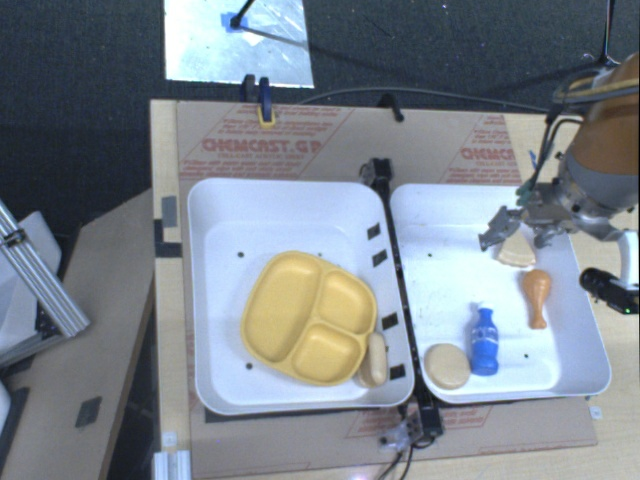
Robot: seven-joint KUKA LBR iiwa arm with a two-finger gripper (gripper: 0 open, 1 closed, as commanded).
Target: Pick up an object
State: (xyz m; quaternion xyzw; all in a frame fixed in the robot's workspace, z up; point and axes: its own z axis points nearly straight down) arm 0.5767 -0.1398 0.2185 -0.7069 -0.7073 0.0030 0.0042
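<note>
Bench: two white bins [300,196] side by side.
Left bin: yellow tray [308,317].
Right bin: blue bottle [484,340], drumstick [537,294].
Gripper [512,226]: over the right bin, fingers spread, grasping nothing.

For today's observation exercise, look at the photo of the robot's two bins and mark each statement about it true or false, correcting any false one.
1. The yellow divided tray lies in the left bin. True.
2. The blue bottle lies in the left bin. False: it is in the right bin, beside the round bun.
3. The gripper is above the right bin's far side, near a pale wedge-shaped piece. True.
4. The toy drumstick rests on the yellow tray. False: it lies on the right bin's floor, right of the bottle.
5. A small beige bread roll lies against the tray's near right edge. True.
</note>
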